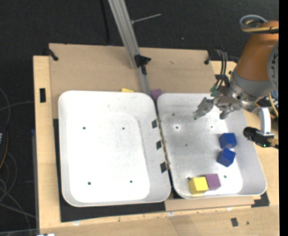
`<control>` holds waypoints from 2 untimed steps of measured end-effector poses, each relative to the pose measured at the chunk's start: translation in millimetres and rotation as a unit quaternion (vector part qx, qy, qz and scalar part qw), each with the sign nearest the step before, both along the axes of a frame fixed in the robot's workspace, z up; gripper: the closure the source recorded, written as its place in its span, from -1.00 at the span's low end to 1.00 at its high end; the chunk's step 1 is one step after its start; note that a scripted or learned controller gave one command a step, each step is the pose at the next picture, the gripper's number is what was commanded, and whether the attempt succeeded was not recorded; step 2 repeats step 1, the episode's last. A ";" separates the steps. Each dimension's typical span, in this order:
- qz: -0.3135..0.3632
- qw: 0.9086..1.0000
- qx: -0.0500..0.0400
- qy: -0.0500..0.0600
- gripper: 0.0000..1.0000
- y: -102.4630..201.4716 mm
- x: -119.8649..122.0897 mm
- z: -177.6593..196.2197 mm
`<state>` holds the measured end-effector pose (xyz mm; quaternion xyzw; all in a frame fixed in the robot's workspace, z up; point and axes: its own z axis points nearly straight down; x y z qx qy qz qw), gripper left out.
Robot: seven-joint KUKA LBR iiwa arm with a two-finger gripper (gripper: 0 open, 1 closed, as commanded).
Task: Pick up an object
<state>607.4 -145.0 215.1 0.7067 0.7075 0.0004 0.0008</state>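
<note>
The gripper (212, 109) hangs over the upper part of the right bin (183, 181), near its back wall; its two fingers stand apart, one toward the left and one toward the right, and nothing is seen between them, so it holds nothing.

The things to pick lie lower in the same bin; two blue cubes (227, 140) sit close together near the right side, the upper one just below and to the right of the gripper, the lower blue cube (226, 157) just under it and turned a little. At the front rim a yellow block (199, 185) and a purple block (212, 181) lie side by side, touching or almost touching. The left bin (70, 132) is well apart from all of these.

The blocks look small, stiff and light, probably wood or plastic, with flat smooth faces; such faces may slip if the grip is off centre. The upper blue cube seems the best choice, because it is nearest and has free space around it; the fingers should close on two opposite flat faces, not on the corners. The yellow and purple pair looks harder, since the neighbour and the rim leave little room for a finger.
</note>
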 end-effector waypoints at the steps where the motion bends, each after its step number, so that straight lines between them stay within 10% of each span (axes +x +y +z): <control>1: -0.002 1.000 -0.002 0.000 -1.00 -64.6 -38.5 -84.5; 2: -0.002 1.000 -0.002 0.000 -1.00 -64.6 -38.5 -84.5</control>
